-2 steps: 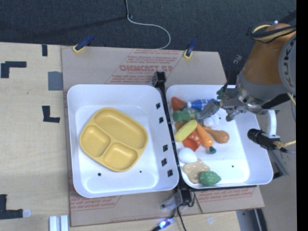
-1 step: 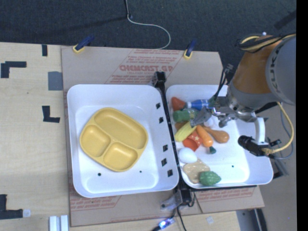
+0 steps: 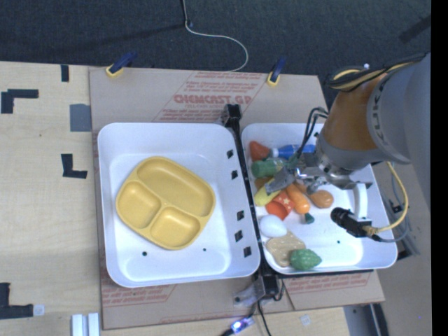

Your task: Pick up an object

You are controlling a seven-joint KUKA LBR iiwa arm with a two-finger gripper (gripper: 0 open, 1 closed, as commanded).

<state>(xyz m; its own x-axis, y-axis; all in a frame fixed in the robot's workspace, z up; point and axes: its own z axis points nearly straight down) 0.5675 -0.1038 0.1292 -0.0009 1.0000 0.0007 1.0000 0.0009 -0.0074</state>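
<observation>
The right bin (image 3: 350,254) holds a heap of toy food. It includes a red piece (image 3: 259,149), a blue bottle (image 3: 285,150), a green piece (image 3: 266,167), a yellow piece (image 3: 262,197), a red pepper (image 3: 278,206), an orange carrot (image 3: 299,201) and a brown-orange piece (image 3: 323,199). Nearer the front lie a white egg (image 3: 273,225), a tan slice (image 3: 283,244) and a green broccoli (image 3: 305,259). My gripper (image 3: 285,178) is low over the heap's middle, just above the carrot and the pepper and beside the green piece. Nothing is visibly held.
The left bin (image 3: 119,257) holds a yellow three-compartment plate (image 3: 165,201). The arm's grey body and orange band (image 3: 353,121) cover the right bin's far right side. A black cable fitting (image 3: 348,220) hangs over the bin floor. A central ridge (image 3: 241,187) divides the bins.
</observation>
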